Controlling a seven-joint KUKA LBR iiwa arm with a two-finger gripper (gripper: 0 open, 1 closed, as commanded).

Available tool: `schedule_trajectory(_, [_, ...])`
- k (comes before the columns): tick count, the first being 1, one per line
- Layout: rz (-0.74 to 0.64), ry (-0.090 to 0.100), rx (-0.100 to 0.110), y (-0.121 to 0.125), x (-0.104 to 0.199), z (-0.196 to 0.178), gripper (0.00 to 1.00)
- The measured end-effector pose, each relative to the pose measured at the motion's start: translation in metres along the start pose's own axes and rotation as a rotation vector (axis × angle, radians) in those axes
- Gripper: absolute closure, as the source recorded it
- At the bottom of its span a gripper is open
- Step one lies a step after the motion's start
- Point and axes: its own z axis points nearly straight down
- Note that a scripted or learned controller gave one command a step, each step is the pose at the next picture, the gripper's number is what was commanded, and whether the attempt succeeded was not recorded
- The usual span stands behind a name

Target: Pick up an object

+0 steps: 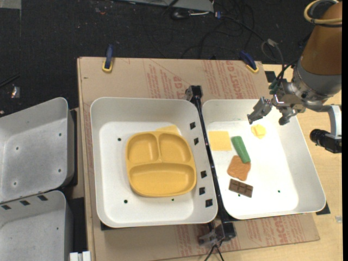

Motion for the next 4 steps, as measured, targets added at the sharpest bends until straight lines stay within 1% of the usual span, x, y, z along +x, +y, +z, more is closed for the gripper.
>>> schedule_trajectory(1, [-0.002, -0.001, -0.012, 0.002, 0.0, -0.007, 0.0])
schedule_trajectory(2, [-0.001, -0.001, -0.008, 0.003, 0.002, 0.037, 0.0])
schedule_trajectory(3, [0.0, -0.001, -0.008, 0.012, 0.001, 0.085, 0.0])
schedule_trajectory(4, [-0.002, -0.001, -0.007, 0.022, 0.004, 0.142, 0.0])
